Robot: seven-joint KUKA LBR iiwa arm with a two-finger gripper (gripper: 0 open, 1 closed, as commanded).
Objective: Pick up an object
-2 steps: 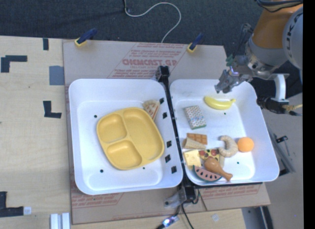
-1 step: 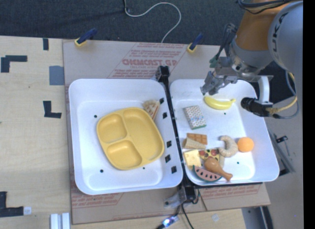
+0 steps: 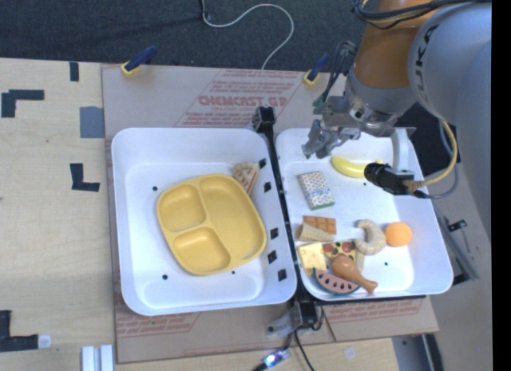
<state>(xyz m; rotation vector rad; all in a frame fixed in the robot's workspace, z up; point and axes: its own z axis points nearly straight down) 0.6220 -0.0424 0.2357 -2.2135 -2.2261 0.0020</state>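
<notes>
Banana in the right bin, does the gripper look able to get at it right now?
Probably yes. The gripper hangs over the right bin just beside the banana. Nothing lies on the banana, and the packet nearest it lies apart.

You are looking at a robotics lab bench. A grey arm (image 3: 455, 50) with an orange band carries the gripper (image 3: 319, 146) over two white bins (image 3: 118, 202) set on a printed cardboard sheet (image 3: 231, 102). Toy food (image 3: 345, 270) lies in the bin nearest the gripper. Clips (image 3: 138, 60) sit on the sheet's far edge, black tape marks (image 3: 22, 102) dot the tabletop (image 3: 48, 226) well off to the view's left of the gripper, and a loose cable (image 3: 247, 14) trails over dark carpet (image 3: 80, 2) beyond it.
</notes>
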